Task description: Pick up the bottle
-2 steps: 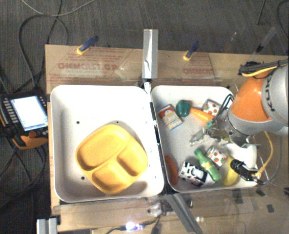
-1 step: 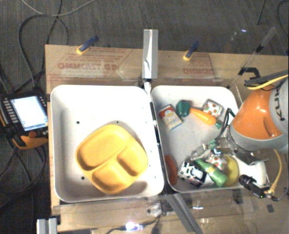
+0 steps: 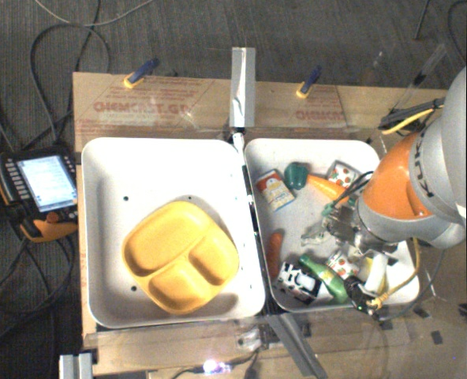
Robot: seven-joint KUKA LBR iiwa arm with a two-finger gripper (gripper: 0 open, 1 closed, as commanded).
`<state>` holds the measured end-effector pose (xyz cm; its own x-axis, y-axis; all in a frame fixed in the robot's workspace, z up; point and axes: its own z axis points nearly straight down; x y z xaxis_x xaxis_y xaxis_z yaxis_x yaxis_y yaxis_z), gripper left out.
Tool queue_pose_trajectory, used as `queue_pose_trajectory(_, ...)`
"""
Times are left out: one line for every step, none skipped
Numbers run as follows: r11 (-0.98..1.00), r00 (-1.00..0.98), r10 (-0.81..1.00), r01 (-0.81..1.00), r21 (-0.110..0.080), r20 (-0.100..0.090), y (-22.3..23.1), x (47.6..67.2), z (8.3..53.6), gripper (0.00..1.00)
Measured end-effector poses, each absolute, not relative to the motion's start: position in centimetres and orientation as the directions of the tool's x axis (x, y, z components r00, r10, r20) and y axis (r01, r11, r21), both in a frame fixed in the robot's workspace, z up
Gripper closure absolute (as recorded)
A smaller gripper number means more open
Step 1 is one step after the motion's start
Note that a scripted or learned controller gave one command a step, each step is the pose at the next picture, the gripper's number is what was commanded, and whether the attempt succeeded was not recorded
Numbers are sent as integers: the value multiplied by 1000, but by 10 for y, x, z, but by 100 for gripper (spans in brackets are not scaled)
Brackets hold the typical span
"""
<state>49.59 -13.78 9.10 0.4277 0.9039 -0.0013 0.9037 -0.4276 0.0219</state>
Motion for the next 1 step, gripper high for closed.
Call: queue_pose_trajectory(-444,444,896,896,13,5,-170,489,90,0)
